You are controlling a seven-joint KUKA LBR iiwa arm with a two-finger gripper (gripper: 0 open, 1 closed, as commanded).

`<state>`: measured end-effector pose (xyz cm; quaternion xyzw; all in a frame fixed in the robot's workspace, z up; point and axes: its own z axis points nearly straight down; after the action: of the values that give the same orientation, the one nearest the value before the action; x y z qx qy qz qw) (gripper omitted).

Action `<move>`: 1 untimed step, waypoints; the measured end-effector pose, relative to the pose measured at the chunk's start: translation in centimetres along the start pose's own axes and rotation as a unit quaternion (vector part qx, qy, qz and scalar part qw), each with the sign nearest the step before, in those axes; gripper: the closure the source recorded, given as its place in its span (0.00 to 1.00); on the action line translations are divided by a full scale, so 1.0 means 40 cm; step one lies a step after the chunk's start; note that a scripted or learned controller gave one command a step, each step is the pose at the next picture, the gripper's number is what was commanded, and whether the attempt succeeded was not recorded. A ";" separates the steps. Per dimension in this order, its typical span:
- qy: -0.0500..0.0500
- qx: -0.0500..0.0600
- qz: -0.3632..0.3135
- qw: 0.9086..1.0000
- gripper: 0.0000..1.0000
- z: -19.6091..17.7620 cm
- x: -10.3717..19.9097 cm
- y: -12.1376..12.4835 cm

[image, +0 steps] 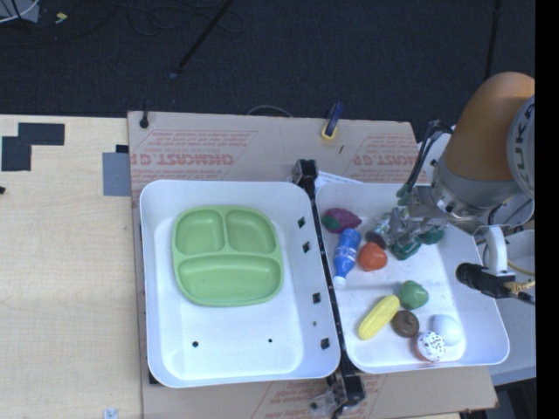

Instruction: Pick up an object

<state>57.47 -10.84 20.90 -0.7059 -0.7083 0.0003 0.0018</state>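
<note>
A dark carpeted floor lies behind a pale wooden bench (61,260), where a sheet of printed cardboard (218,151) bears 2 shallow white bins side by side, glossy and round-cornered.

My gripper (400,231) hangs over the upper middle of the right bin (485,321), my grey arm and orange band coming in from the right. I cannot tell how far apart my jaws stand, nor whether anything sits between them; metal parts and a dark green piece crowd that spot.

Just left of my jaws and a little lower lies a smooth red tomato (373,257), touching the side of a blue and white tube (346,253) that lies lengthwise. Above the tube, a matte purple lump (341,220). Well below my jaws sit a green rounded piece (413,295), a bumpy yellow corn cob (377,317) lying at a slant, a brown ring-shaped doughnut (404,324), a plain white ball (445,327) and a speckled white one (431,346), the last 4 near the bin's lower edge.

Bare white floor shows on the right side of this bin, below my arm.

Far left of my jaws, the left bin (175,339) holds a pale green plastic plate (227,256) with 3 compartments; its lower half is open.
</note>
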 end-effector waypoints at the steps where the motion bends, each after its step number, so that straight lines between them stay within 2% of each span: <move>1: 0.000 0.000 0.000 1.000 1.00 -0.014 0.120 -0.007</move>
<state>57.18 -6.03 21.46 -0.7059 -0.7084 0.0003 0.0021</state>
